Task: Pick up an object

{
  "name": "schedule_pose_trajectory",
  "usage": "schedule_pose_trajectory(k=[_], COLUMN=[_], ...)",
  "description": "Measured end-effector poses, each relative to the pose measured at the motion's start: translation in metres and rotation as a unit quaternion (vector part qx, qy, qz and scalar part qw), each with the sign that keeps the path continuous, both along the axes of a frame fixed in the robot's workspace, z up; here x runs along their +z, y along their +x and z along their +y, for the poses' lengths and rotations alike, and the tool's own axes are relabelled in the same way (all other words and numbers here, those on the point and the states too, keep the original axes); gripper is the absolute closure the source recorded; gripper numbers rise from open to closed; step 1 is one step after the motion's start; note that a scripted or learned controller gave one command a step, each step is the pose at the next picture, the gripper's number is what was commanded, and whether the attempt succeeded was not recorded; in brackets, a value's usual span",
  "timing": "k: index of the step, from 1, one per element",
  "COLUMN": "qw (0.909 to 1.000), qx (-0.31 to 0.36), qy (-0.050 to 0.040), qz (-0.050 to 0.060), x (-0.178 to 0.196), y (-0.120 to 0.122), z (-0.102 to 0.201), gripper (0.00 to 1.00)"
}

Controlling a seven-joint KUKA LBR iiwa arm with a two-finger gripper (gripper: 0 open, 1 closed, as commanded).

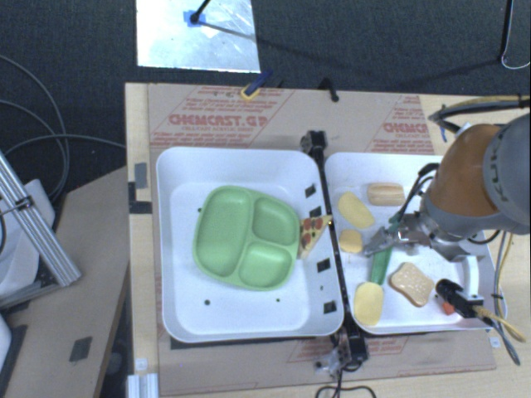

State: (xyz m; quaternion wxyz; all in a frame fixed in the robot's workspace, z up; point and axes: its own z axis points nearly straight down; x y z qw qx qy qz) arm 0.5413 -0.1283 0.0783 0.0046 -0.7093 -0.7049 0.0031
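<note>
Above green stick (pixel 380 265), claw (pixel 383 240).

A brown board (pixel 224 110) lies under two white bins. The left bin (pixel 178 305) holds a green divided tray (pixel 245 237). A shiny sheet (pixel 195 23) lies on dark carpet (pixel 66 23) beyond the bench

Robotics lab: cardboard-topped bench (pixel 207 114), loose cables (pixel 50 131).

Bench (pixel 207 110), cardboard-topped: two shallow white bins side by side, right bin (pixel 357 166) under the gripper (pixel 383 240), left bin (pixel 178 222) beyond it.
</note>
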Motion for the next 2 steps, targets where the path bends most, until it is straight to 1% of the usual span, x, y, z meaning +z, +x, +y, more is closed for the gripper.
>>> schedule_pose_trajectory(k=[1, 2], qw=[1.0, 0.9999], qx=[0.004, 0.006], qy=[-0.001, -0.002], qz=[-0.007, -0.009], x=[0.017, 0.007], y=[0.007, 0.069], z=[0.002, -0.006], gripper=[1.0, 1.0])
